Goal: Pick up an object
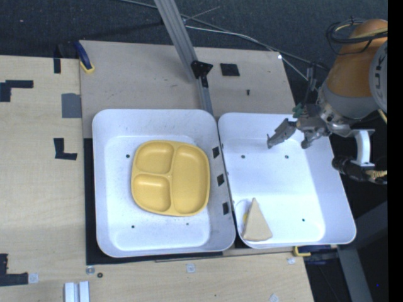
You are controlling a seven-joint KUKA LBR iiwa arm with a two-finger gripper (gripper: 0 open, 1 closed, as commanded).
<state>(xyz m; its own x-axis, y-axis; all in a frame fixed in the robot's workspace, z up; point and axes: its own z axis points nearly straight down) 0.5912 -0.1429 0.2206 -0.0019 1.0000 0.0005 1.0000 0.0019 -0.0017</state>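
Note:
A yellow three-compartment plate lies in the middle of the left bin. A tan wedge-shaped piece rests at the near left corner of the right bin. My gripper hangs over the far right part of the right bin, open, its two dark fingers spread apart with nothing between them. It is well away from the wedge and from the plate.
A slanted metal pole runs from the top of the view down to the gap between the bins. A blue and yellow clamp sits at the bench's far left corner. Cables trail behind the bench.

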